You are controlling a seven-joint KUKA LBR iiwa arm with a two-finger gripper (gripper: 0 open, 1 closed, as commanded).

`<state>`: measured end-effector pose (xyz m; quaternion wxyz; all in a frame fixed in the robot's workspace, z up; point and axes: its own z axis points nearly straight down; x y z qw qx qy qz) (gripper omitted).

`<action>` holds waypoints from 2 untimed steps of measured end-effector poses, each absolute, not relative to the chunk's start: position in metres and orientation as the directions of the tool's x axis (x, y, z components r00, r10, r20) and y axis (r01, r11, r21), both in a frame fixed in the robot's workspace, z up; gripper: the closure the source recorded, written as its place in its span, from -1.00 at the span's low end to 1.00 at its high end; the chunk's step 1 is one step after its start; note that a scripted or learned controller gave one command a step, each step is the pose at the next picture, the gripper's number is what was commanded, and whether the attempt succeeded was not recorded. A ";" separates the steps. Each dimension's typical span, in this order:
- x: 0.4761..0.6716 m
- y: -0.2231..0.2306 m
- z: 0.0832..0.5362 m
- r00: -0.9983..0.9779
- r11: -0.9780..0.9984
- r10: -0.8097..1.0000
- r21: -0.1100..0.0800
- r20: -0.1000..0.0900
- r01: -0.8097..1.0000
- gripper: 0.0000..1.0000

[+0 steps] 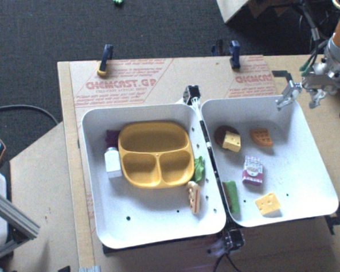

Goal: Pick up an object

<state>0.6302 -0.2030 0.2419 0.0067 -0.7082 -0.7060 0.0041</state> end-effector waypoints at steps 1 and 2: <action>0.633 -0.202 0.251 0.000 0.000 1.000 -0.001 0.000 1.000 -1.00; 0.629 -0.194 0.190 -0.001 0.001 1.000 -0.008 0.003 1.000 -1.00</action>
